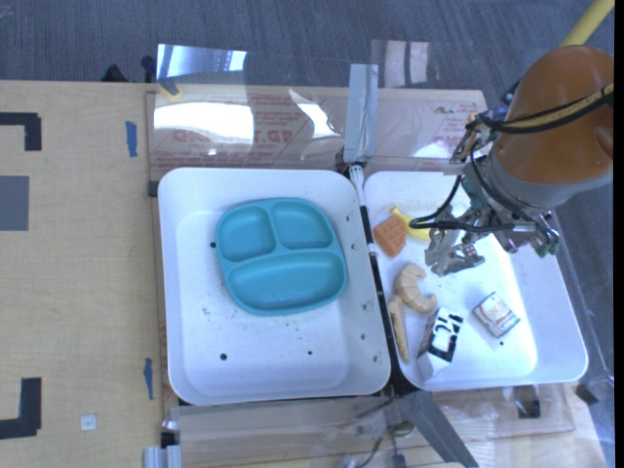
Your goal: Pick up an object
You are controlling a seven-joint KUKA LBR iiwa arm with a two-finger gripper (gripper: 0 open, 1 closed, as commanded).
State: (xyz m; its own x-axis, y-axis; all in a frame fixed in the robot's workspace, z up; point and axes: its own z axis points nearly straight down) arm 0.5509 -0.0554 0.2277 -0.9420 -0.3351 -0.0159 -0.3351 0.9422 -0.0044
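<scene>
While the gripper [454, 258] hangs over the right bin [561, 334], I can't tell how its fingers stand. Beside it: waffle piece [390, 234], croissant [415, 288], small packet [495, 314]. Teal plate [281, 254] in left bin [185, 261].

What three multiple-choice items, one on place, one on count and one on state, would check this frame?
1. Where does the blue divided plate lie?
A. In the left bin
B. In the right bin
C. On the bench outside both bins

2. How many compartments does the plate have?
A. Two
B. Three
C. Five

3. How does the gripper stand?
A. Over the left bin
B. Over the right bin, nothing visibly between its fingers
C. Lifting the plate

Key: 1 A, the plate sits on the left bin's floor. 2 B, two small wells above one wide well. 3 B, it hangs beside the orange waffle piece, grasping nothing visible.
</scene>
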